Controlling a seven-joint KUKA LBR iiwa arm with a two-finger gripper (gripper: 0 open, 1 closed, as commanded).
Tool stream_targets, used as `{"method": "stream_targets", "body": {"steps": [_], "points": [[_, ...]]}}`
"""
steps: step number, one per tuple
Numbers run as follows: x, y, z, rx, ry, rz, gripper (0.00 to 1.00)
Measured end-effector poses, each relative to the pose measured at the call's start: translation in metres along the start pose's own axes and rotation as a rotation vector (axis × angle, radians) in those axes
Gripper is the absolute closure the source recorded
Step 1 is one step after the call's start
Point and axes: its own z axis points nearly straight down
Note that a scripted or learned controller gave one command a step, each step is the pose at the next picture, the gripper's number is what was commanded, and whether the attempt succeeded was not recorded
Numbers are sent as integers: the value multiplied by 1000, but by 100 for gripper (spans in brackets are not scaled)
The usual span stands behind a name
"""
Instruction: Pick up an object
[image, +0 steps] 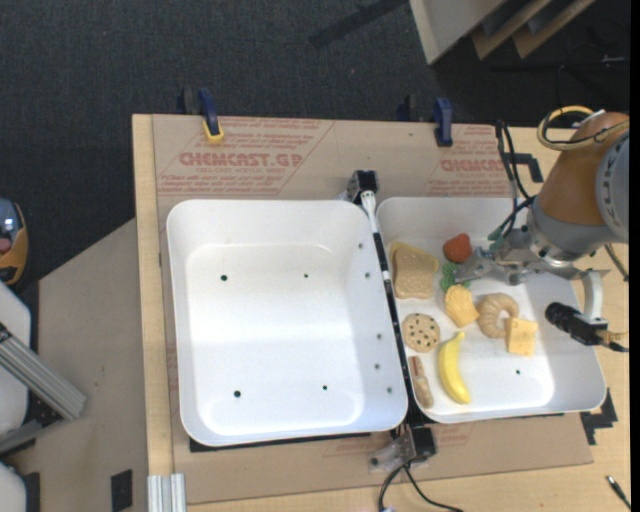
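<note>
- Camera view: the surface (150, 300), covered in brown board printed with red lettering, carries two shallow white bins side by side, the left bin (190, 330) and the right bin (560, 395).
- The grey arm (585, 200) with its orange band reaches in from the right and hangs over the upper part of the right bin.
- The tool (478, 266) sits low at the arm's end, just beside a small red object (458, 247) and a green piece (450, 273); whether its tips are apart or together cannot be told here, and nothing is seen between them.
- All the toy food lies in the right bin: a slice of bread (414, 271) near the left wall, a round cookie (421, 332) below it, and a thin brown stick (421, 381) at the lower left.
- A yellow block (460, 305) lies just beside a ring-shaped pastry (496, 313), with a wedge of cheese (522, 337) touching the pastry's right side.
- A banana (453, 368) lies below the yellow block, between the cookie and the cheese.
</note>
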Motion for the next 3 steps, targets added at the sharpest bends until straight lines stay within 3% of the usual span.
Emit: {"method": "stream_targets", "body": {"steps": [1,2,3], "points": [[52,14,-6,-7,-6,-2,0],[93,61,-5,-9,-4,-2,0],[92,61,-16,-11,-3,-1,100]]}}
